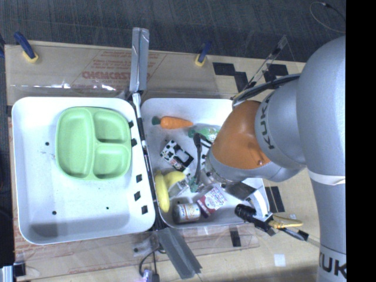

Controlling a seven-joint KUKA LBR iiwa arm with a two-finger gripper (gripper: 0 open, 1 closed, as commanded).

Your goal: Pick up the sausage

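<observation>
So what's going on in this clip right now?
The grey KUKA arm with the orange band is reaching down into the right white bin, over a clutter of items: an orange carrot, a yellow banana, a small can. Its end effector sits low among them; whether it holds anything is unclear. The left white bin holds a green divided plate.

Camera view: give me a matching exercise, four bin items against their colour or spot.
Things:
1. divided plate
2. carrot
3. banana
4. can

Descriptions:
A. yellow, along the right bin's left wall
B. green, in the left bin
C. orange, near the right bin's far edge
D. lying on its side at the right bin's near edge

Pairs: 1-B, 2-C, 3-A, 4-D
</observation>
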